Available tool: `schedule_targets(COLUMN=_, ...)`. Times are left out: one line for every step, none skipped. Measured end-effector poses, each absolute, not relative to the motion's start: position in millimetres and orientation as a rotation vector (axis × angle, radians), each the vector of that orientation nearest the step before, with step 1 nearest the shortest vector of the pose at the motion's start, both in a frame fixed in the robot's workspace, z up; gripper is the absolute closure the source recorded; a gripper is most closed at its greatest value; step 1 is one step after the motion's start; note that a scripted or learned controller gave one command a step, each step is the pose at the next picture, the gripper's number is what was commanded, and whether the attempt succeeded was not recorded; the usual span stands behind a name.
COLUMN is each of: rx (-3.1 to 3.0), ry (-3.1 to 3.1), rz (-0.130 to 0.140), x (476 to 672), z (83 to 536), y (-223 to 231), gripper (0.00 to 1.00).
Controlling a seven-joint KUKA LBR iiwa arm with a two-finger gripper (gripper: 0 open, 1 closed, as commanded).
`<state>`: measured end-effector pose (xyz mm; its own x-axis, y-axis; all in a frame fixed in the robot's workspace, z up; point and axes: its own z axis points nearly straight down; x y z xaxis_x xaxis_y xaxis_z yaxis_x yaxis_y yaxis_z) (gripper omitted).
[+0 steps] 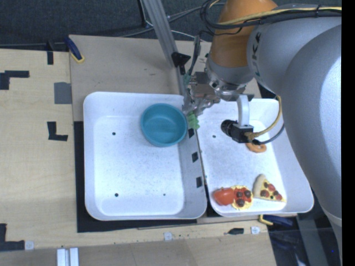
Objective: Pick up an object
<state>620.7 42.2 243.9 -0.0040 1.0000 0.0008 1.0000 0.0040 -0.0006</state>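
Left bin (100,148): open floor across the front and left, obstructed only by the blue bowl (163,124) at its back right corner. Right bin (288,201): centre open; toy food (239,197) and pizza slice (268,189) crowd the front edge. The arm (288,54) overhangs the back.

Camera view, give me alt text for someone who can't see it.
A grey robot arm's end effector hangs over the divide between two white bins, beside a blue bowl in the left bin. The right bin holds a toy pizza slice and other small toy foods.
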Motion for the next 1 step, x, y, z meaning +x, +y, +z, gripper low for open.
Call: schedule_targets(rx=-2.217, ry=-2.225, rz=0.000, x=636.5, z=242.7, y=88.1, gripper=1.00)
